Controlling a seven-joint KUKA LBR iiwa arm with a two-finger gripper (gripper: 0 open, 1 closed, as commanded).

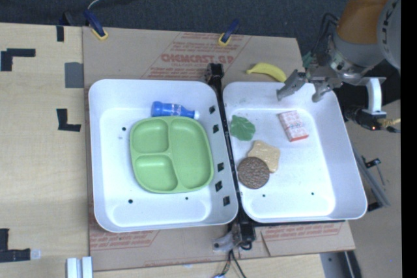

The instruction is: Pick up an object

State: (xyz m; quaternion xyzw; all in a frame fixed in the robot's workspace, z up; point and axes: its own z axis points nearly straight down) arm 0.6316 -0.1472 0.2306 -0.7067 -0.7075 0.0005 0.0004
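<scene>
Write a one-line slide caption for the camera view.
Open pincer hovers over the right bin's far edge, above a small box, green piece and two cookies; green tray fills the left bin.

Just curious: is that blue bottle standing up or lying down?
Lying down: the small blue plastic bottle rests on its side behind the green divided plate.

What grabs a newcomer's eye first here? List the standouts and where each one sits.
The lime green divided plate fills the middle of the left bin, with a blue bottle lying just behind it. In the right bin, a green leaf, a tan slice and a brown cookie cluster near the divider. The end effector hangs open over that bin's far edge, beside a yellow banana.
</scene>
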